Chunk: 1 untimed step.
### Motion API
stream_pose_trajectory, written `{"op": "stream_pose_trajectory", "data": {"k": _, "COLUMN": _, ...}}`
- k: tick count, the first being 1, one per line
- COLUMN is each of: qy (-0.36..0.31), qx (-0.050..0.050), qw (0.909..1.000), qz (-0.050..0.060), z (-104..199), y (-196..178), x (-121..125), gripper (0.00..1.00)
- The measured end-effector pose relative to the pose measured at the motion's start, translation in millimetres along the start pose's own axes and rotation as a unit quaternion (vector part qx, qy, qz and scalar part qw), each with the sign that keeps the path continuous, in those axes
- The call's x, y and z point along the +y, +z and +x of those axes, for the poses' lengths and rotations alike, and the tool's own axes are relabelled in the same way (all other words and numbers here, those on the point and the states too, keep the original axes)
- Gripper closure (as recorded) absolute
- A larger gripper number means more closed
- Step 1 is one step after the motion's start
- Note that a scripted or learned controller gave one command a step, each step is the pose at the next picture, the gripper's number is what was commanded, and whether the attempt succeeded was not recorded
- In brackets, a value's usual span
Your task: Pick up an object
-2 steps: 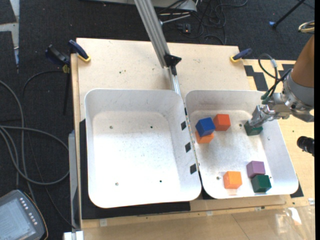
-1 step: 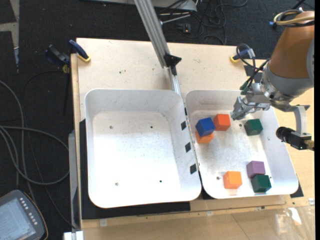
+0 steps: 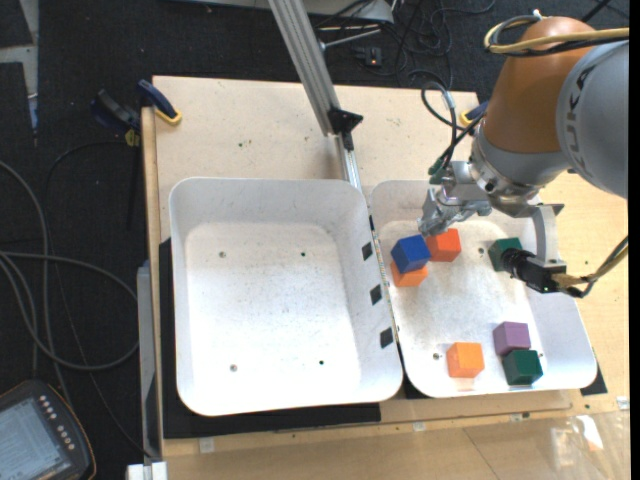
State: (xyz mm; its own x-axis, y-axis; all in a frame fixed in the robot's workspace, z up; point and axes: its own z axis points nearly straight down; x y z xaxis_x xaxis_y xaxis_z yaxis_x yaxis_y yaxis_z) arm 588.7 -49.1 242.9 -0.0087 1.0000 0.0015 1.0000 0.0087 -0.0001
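Gripper (image 3: 437,224) low in the right-hand shallow white plastic bin (image 3: 565,340), at an orange cube.

Camera view: the grey arm with its orange band (image 3: 535,63) reaches in over the right bin's far edge, and its metal gripper sits directly above and against the small orange cube (image 3: 446,245) in that bin's far part; whether it is spread or pinching the cube cannot be told. Just beside that cube, toward the left-hand white bin (image 3: 270,288), a blue cube (image 3: 409,254) rests on another orange block (image 3: 408,275). A dark green block (image 3: 506,251) lies on the orange cube's other side, under the arm's black fitting. Near the right bin's front edge sit an orange cube (image 3: 465,359), a purple cube (image 3: 512,336) and a dark green cube (image 3: 522,367).
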Motion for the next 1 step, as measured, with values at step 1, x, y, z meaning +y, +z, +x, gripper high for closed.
{"op": "stream_pose_trajectory", "data": {"k": 1, "qy": 0.0, "qx": 0.0, "qw": 1.0, "qz": -0.002, "z": 54.6, "y": -7.7, "x": 16.4, "gripper": 1.0}}
